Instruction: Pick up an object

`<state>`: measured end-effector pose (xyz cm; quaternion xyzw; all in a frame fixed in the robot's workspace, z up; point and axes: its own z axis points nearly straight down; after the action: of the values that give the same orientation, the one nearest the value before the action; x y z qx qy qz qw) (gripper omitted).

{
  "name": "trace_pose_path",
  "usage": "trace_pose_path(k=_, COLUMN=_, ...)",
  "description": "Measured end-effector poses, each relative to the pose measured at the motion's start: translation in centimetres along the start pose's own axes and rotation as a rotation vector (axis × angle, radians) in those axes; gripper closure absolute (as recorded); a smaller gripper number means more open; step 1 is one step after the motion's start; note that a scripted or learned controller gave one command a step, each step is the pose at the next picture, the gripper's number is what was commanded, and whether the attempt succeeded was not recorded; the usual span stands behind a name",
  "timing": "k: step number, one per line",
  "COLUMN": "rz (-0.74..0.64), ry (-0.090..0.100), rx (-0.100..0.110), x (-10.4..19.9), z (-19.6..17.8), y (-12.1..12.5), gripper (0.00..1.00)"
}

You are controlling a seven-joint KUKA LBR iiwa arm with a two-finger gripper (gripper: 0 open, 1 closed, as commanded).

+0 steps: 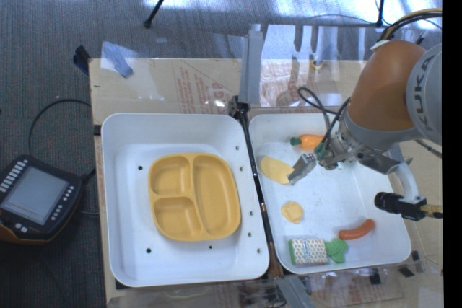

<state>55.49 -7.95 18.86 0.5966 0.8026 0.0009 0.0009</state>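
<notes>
I'm looking down on the surface (144,94) with both white bins side by side. The left bin (126,155) carries a yellow divided plate (193,196), three compartments, sitting roughly in the middle. The right bin (375,227) has the loose pieces. The arm (393,94) comes in from the right, grey with its orange band bulging over the bin's far right corner, and the pincer (302,169) is down low over the far left part of that bin.

The pincer's tip sits right at the edge of a pale yellow oval piece (274,169), just beside it or touching; I can't tell which from here. I also can't tell whether it's released or clenched, the tip is too small and dark against the bin floor. Nothing is visibly between its tips.

Just behind the pincer, a toy carrot (311,141), orange with a green end, lies near the far wall. Toward me, a smaller yellow lump (292,211) sits alone on the bin floor. Along the near wall there's a small patterned packet (308,250) with a green piece (336,249) touching its right side, and a toy sausage (356,229) lying slantwise just beyond them. Off the surface at far left, a handheld control pad (32,200) rests on the carpet.
</notes>
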Motion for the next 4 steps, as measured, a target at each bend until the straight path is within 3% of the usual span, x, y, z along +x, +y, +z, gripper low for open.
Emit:
trace_pose_path(k=1, rz=0.021, ry=0.007, rx=0.016, x=0.4, z=9.3, y=-7.3, gripper=0.00)
trace_pose_path(k=2, rz=0.125, ry=0.003, rx=0.007, x=-2.7, z=10.3, y=-3.1, gripper=0.00)
trace_pose_path(k=3, rz=0.128, ry=0.005, rx=0.008, x=-2.7, z=9.3, y=-3.2, gripper=1.00)
trace_pose_path(k=4, rz=0.129, ry=0.005, rx=0.009, x=-2.7, z=9.4, y=-3.2, gripper=0.00)
